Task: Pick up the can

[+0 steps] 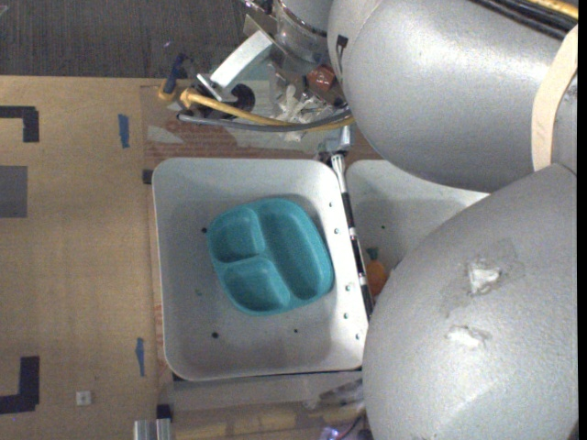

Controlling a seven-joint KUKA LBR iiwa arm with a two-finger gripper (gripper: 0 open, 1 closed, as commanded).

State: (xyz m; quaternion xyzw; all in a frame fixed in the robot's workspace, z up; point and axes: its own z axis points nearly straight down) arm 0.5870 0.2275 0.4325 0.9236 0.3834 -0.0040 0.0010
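Reddish-brown and rounded, a small object point(321, 77) sits tucked against the gripper point(295, 99) at the top of the camera view, beyond the far rim of the bins. It may be the can, but it is too small and too crowded by the wrist hardware to be sure. An orange sliver point(375, 274) also peeks out at the near-left edge of the right bin point(404, 187), just under the arm point(440, 71), and what it belongs to cannot be made out either. So the can's place is uncertain: at the gripper or under the arm in the right bin.

Whether the gripper is spread, closed, or pinching anything cannot be told from this angle. A yellow cable point(220, 106) loops just beside it.

Further out, the left bin point(174, 246) holds a teal divided plate point(271, 255) lying flat near its middle, well apart from the gripper. The grey bulk of the arm covers most of the right bin. The bench point(73, 246) to the left carries strips of blue tape point(124, 131).

As a judgement, the pick cannot be counted as done. No grasp is visible, so what remains is a plainly shown, secure hold on the can, lifted free of the bins.
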